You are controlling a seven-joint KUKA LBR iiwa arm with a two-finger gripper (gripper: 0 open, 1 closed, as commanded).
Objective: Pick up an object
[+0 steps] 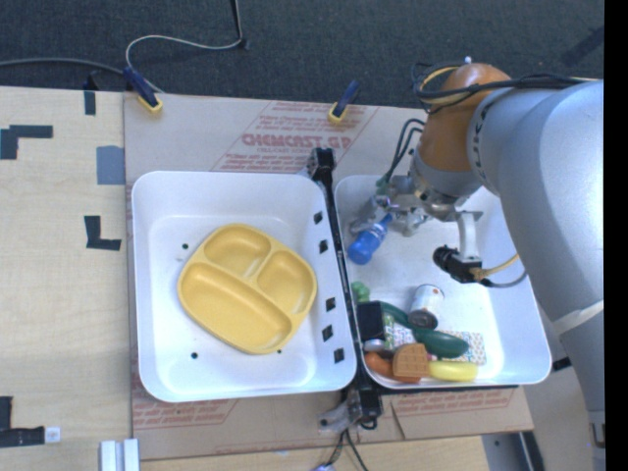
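Observation:
My gripper [385,214] hangs over the upper left part of the right bin [510,307], below the orange wrist band. A small blue bottle [364,243] lies tilted just under and left of the fingertips, close to the bin's left wall; whether it sits between the fingers is not visible. Near the bin's front lie a small can with a white label [425,302], a dark green object [437,340], a brown block [410,362], a yellow piece [451,370], an orange piece [378,363] and a black item [369,319].
The left bin [157,263] holds a yellow divided plate [247,287]. A black divider strip [329,253] runs between the bins. A black cable connector [453,260] dangles from the wrist over the right bin. The grey arm covers the right side.

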